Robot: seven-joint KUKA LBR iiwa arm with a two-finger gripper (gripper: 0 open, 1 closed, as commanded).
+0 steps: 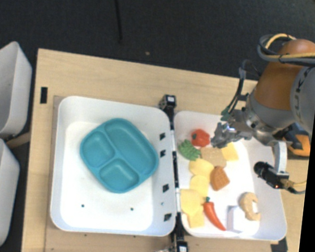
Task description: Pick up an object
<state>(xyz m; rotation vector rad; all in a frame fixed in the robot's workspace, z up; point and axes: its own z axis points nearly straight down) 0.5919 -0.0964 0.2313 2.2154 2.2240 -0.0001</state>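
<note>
Two bins sit before you: the left bin (pixel 56 207) carries a teal divided plate (pixel 119 154) at its centre, and the right bin (pixel 274 219) carries every pickable item, among them a green piece (pixel 188 150), a red tomato (pixel 200 137) and yellow pieces (pixel 200 168) along its left edge and far-left corner. The gripper (pixel 223 135) hangs just beside the tomato near the far edge; you cannot tell how its jaws stand. Nothing appears lifted, so I judge the pick not yet done.

Smooth matt teal plastic tray (pixel 119 154), glossy white plastic bins (pixel 58 196), pale matt wood bench (pixel 112 77)
</note>
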